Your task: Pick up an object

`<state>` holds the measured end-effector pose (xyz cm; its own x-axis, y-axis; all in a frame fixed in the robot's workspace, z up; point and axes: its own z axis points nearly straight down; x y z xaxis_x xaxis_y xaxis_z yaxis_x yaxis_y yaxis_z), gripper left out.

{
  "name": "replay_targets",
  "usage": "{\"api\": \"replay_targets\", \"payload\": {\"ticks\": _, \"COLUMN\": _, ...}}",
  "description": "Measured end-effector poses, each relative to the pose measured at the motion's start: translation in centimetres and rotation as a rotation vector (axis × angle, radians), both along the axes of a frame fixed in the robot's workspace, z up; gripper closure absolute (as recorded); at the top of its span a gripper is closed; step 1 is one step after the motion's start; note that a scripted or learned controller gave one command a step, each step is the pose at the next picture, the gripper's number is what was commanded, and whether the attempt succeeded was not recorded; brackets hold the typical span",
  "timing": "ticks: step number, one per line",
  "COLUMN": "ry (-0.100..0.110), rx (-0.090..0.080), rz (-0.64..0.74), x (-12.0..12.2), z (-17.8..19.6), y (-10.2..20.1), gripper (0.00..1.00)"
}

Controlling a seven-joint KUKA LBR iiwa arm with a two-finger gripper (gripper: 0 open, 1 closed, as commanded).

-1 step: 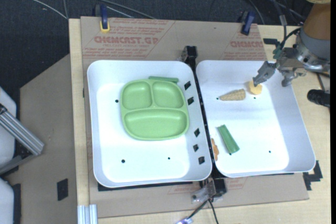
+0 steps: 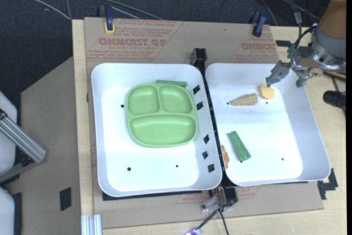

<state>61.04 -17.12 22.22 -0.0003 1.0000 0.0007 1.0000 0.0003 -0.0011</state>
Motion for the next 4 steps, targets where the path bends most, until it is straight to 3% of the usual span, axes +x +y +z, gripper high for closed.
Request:
{"api": "replay_targets", "payload": {"ticks": 1, "ry": 0.006, "rx": 0.002, "rz": 0.002, "x": 0.4, "z": -6.1, "y": 0.6, "gripper": 0.0}}
{"api": "replay_targets", "payload": {"ticks": 3, "ry": 0.004, "rx": 0.001, "rz": 0.001, "x": 0.8, "z": -13.9, "y": 0.9, "gripper": 0.0}}
{"api": "replay_targets", "payload": {"ticks": 4, "ry": -0.001, "rx": 0.001, "rz": 0.001, "x": 0.9, "z": -12.5, "y": 0.9, "gripper": 1.0}}
